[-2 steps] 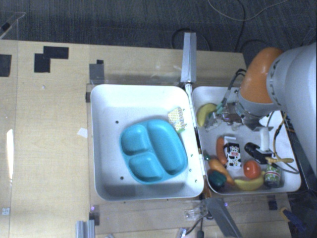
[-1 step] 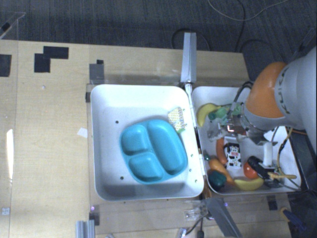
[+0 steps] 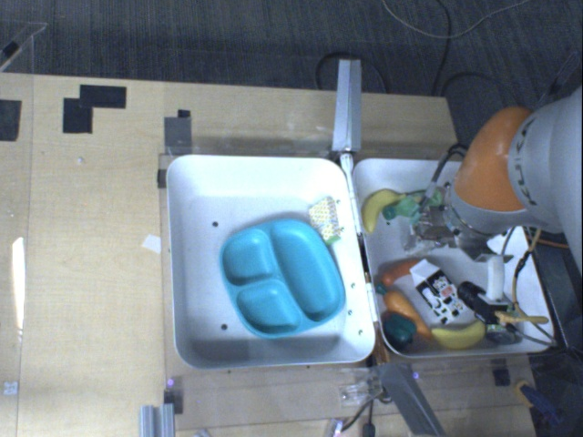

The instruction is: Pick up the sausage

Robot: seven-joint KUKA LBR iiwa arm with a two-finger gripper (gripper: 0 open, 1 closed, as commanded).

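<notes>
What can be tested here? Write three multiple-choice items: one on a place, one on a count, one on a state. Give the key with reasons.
1. Where does the blue tray lie?
A. In the right bin
B. In the left bin
C. On the bench outside the bins

2. How many compartments does the blue tray have?
A. Two
B. Three
C. Five

3. How does the blue tray lie?
A. Flat, hollow side up
B. Upside down
C. Standing on its edge

Key:
1 B: the tray rests on the floor of the left bin, near its middle.
2 B: ridges split it into two smaller hollows and one long one.
3 A: the hollows face the camera and the tray sits flat.
</notes>
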